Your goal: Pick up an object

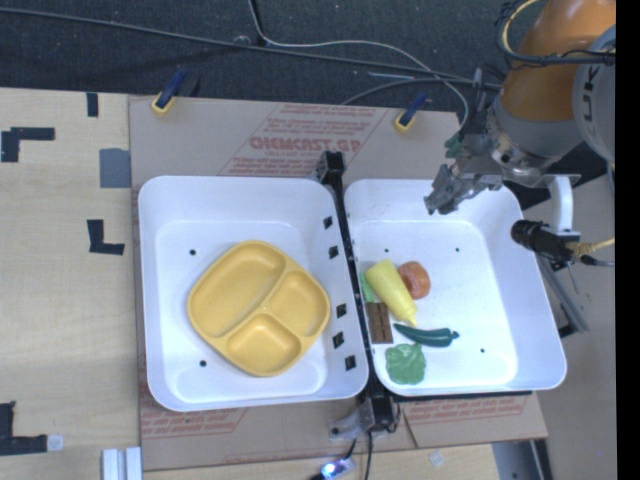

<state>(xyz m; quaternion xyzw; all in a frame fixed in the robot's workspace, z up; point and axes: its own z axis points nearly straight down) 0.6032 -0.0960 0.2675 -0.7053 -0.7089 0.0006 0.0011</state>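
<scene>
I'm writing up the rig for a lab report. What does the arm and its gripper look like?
The arm is bulky and rounded, grey with a glossy orange band above the wrist. Thin dark cables loop over the orange part and run along the wrist. It narrows to a small dark grey metal gripper. A white bracket with a black cylinder sits beside the wrist.

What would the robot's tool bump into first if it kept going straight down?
Probably the bare white floor of the right bin near its back wall; the tool hangs there, away from the toy food. Depth is unclear.
</scene>
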